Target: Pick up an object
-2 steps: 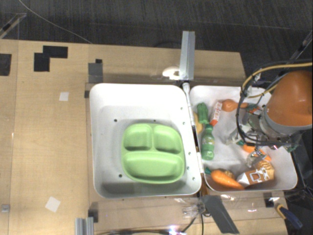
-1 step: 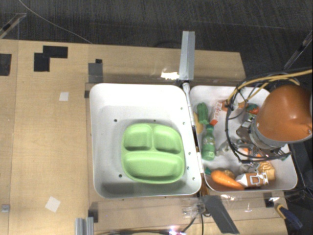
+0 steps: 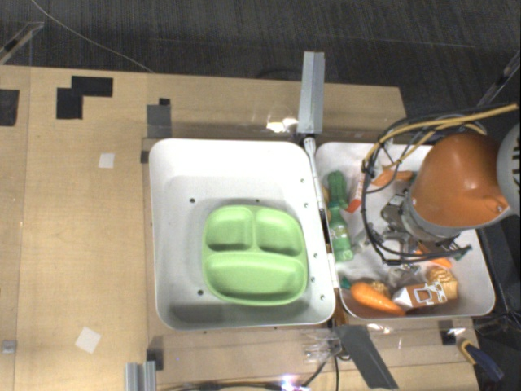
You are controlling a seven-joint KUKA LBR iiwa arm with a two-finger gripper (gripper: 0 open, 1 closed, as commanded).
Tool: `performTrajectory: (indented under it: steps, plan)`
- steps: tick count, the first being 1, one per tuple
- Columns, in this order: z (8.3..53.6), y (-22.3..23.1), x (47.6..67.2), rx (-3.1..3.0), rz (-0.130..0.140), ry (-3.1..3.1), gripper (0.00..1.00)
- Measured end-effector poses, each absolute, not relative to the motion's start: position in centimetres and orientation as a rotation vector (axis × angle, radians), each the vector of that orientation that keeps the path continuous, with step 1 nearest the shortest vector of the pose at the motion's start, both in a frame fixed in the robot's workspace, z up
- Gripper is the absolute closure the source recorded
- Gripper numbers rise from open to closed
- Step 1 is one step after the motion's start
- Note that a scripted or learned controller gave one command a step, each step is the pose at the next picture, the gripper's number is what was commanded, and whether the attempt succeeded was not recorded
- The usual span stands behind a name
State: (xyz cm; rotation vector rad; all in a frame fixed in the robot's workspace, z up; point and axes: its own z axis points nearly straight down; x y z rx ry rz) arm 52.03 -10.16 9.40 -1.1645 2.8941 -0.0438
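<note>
While the arm (image 3: 460, 182) reaches down into the right bin (image 3: 487, 287):
Gripper: hidden beneath the orange band; fingers' state cannot be told.
Objects: carrot (image 3: 374, 298), green bottle (image 3: 338, 190), small carton (image 3: 427, 290) in the right bin.
Left bin (image 3: 175, 218): green divided tray (image 3: 254, 253).

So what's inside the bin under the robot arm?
The right bin holds a carrot, a green bottle and a small carton. The arm covers the bin's middle, hiding whatever lies there.
</note>
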Motion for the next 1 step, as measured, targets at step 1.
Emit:
performTrajectory:
  steps: [1]
  plan:
    - [10.6,-9.56,52.4,-1.169,-0.038,2.878,1.0]
